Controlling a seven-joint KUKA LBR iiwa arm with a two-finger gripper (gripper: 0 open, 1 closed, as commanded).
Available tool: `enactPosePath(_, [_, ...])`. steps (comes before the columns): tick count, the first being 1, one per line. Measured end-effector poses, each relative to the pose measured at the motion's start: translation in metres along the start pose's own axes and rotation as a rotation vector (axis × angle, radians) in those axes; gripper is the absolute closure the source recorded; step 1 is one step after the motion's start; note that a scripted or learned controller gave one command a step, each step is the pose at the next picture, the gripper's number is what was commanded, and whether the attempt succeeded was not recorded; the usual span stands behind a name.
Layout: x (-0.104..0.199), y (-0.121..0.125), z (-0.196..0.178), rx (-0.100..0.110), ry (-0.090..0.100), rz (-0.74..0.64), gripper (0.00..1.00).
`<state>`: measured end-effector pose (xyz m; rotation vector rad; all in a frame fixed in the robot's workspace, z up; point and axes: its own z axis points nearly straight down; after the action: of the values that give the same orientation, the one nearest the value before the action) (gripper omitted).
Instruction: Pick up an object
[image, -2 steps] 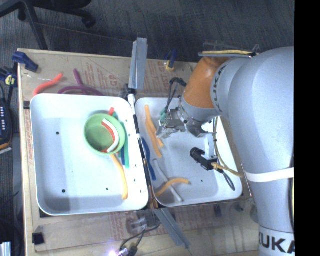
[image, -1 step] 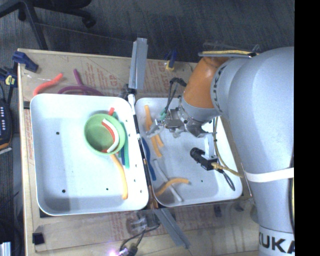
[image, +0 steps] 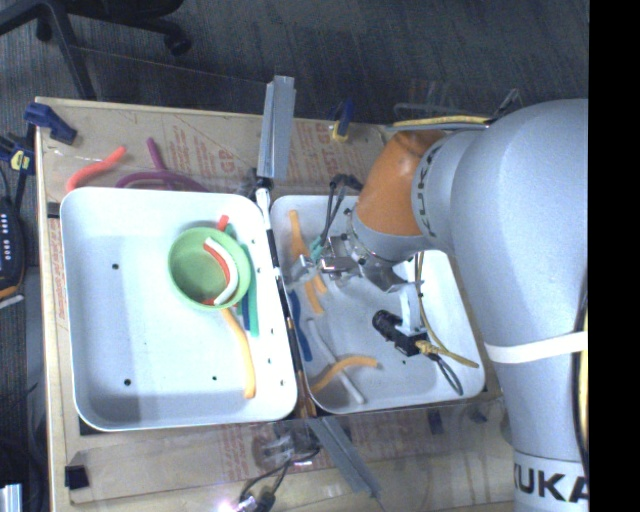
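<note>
Inspection of the camera view found the gripper (image: 322, 262) low inside the right bin (image: 455, 300), near its left wall, under the orange-banded wrist. Its fingers were too small and too cluttered by cabling for us to judge their spread; we could not tell whether anything lay between them.

We noted an orange stick (image: 297, 236) just beside the gripper on its far-left side, long axis running roughly along the bin's left wall, and a shorter orange piece (image: 316, 293) immediately below the gripper. A curved orange strip (image: 343, 370) lay near the bin's front edge, well apart from the tool, its length running across the bin. A blue stick (image: 301, 338) lay along the left wall. These pieces looked thin, smooth and plastic-like.

In the left bin (image: 100, 330) we recorded a round green bowl (image: 205, 270) with a red and white piece inside, a teal stick (image: 250, 300) and a yellow strip (image: 243, 355), all well apart from the gripper.

We judged the two orange pieces nearest the tool the likeliest candidates.
</note>
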<state>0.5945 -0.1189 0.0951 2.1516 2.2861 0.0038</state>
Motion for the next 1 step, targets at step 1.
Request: enactPosePath(1, [-0.0002,0.0007,-0.0105,0.000,-0.001,-0.004,1.00])
